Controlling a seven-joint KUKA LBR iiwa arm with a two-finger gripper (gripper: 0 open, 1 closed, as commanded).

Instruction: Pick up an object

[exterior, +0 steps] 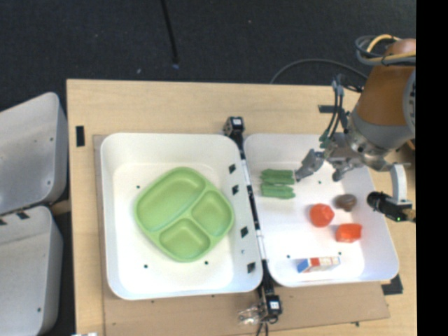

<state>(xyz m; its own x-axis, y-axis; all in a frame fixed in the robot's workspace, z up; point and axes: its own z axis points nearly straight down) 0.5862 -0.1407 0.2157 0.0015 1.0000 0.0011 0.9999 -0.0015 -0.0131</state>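
Arm: grey KUKA arm with an orange band [383,96], reaching in from the right over the right bin's far half.
Gripper: two-finger gripper [323,169], fingers spread apart, nothing between them; hovering over the right bin, just right of the green pieces.
Right bin: shallow white plastic bin [378,257], holding five things.
Green pieces: two flat green oblong pieces [277,184], lying side by side near the bin's left wall (touching or nearly so).
Red ball: small round red-orange object [321,215], mid-bin.
Brown lump: small brownish rounded object [344,202], just right of the red ball.
Orange block: small orange blocky object [348,232], nearer than the brown lump.
Packet: flat white packet with blue and red print [317,263], by the near wall.
Left bin: second shallow white bin [119,271], bearing a light green three-compartment plastic plate [183,213].
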